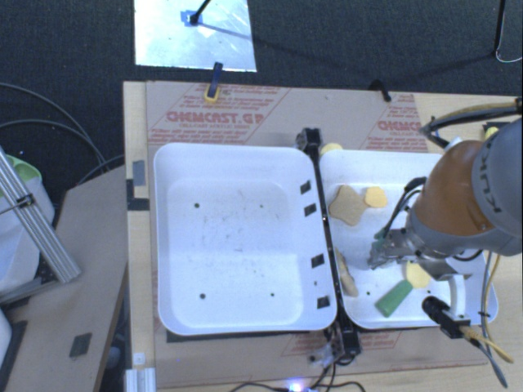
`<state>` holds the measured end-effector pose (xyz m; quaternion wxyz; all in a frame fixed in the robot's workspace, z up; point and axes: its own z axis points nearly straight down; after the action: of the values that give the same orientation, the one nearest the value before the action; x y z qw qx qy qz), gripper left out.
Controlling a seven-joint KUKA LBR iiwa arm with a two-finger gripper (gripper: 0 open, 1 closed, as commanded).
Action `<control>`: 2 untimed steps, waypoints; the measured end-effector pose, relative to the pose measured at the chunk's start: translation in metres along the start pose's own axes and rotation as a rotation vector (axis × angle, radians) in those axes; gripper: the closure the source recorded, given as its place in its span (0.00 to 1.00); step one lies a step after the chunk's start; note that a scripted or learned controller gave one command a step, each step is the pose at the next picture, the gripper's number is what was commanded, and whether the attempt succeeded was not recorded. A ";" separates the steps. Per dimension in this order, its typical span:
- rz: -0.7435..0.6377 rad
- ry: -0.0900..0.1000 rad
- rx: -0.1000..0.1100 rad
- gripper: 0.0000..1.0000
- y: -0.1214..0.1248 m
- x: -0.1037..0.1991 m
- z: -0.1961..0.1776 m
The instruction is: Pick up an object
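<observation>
Grey KUKA arm with the glossy orange band [458,198] reached in over the right shallow white plastic bin [359,313]. Gripper [382,256] sat low near that bin's middle; couldn't tell its state, wrist blocked it. Objects in the right bin: flat tan irregular piece [346,205], small round yellow disc [375,197] touching it, green rectangular block [393,298] lying tilted near the front edge, yellow rounded piece [417,277] just beside the block, slim tan piece [346,277] along the left wall. Left smooth white bin [237,162] had dark specks on its floor. Brown cardboard sheet [270,113] under both, red print read "CHEMCAST"
</observation>
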<state>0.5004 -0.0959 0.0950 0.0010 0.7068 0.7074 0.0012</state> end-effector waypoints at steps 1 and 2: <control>0.000 0.000 -0.003 1.00 0.001 0.000 -0.011; -0.016 0.006 -0.006 1.00 -0.008 0.125 -0.094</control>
<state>0.4917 0.0295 0.1888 0.0011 0.7013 0.7129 0.0056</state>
